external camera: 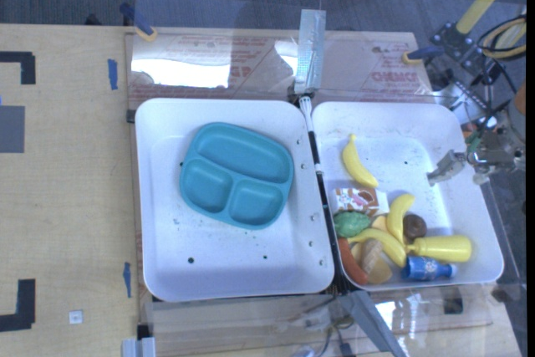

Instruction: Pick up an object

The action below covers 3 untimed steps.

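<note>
Clearly we have not yet picked anything: our gripper [447, 165] hangs over the right bin [418, 123] near its right wall, with nothing between the fingers as far as we can see, and whether the jaws are spread or closed we cannot tell at this size. The candidates lie heaped in the lower half of that bin: a banana [358, 163] set a little apart toward the middle, a second banana [399, 211], a yellow bottle [441, 247] lying on its side, a blue can [427, 269] just below it, a green piece [352, 223], a brown item [415, 225] and a small packet [357, 198]. We judge the lone banana the best choice, since it has bare floor around it, while the others touch one another and a descent there could jam a finger on a neighbour. To do it well we should move left over the banana, turn the wrist so the jaws close across its narrow width, and come straight down. Our arm enters from the right, its wrist low over the bin's right edge with cables [493, 38] trailing above. The left bin [159, 180] bears only a blue tray [236, 174], which we leave alone.
</note>
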Available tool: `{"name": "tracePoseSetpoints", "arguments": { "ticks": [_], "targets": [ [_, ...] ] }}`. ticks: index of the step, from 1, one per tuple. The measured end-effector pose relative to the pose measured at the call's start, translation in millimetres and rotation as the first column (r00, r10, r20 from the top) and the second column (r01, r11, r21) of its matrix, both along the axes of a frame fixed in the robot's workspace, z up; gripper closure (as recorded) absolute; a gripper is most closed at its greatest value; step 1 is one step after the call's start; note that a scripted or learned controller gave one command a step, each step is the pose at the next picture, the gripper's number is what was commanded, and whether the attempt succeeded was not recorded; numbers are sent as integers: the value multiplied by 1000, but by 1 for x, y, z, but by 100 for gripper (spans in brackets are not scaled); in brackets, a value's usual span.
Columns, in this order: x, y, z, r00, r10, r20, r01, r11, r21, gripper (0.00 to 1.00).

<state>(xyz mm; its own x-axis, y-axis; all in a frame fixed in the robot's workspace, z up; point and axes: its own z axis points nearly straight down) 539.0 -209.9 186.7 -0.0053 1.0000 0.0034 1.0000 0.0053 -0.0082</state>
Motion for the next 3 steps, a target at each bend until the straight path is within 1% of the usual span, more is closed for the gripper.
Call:
{"name": "tracePoseSetpoints", "arguments": {
  "ticks": [1, 2, 3],
  "targets": [
    [21, 68, -88, 986, 169, -3, -169, 986, 3, 0],
    [-41, 48, -100, 999, 44, 14, -44, 999, -3, 0],
    [-57, 49, 12, 999, 29, 18, -29, 1000, -6, 0]
  ]
}}
